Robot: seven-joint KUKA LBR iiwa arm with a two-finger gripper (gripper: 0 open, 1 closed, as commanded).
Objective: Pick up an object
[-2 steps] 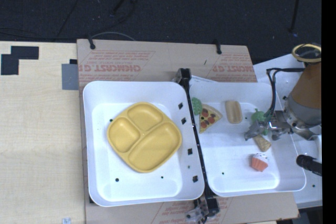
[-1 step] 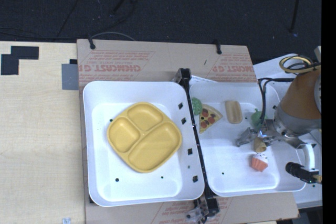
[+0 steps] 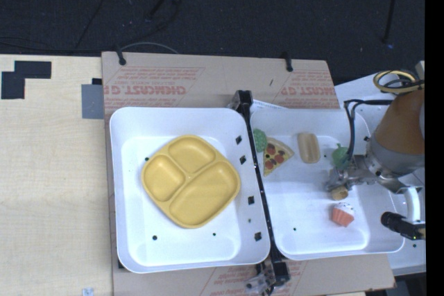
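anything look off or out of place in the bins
Nothing looks spilled or damaged. The yellow divided plastic plate sits turned at an angle in the left white bin, corners pointing at the walls. In the right white bin, the toy pizza slice lies right beside the divider.

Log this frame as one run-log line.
gripper: low in right bin, over small tan piece | grasp: unconfirmed | nearby: bread, pizza, cupcake | left bin: yellow tray

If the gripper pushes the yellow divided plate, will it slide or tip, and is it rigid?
The yellow divided plate lies flat in the left bin, so it would probably slide rather than tip. It looks like moulded plastic, likely rigid and light. Its wide, low shape may resist a two-finger grasp.
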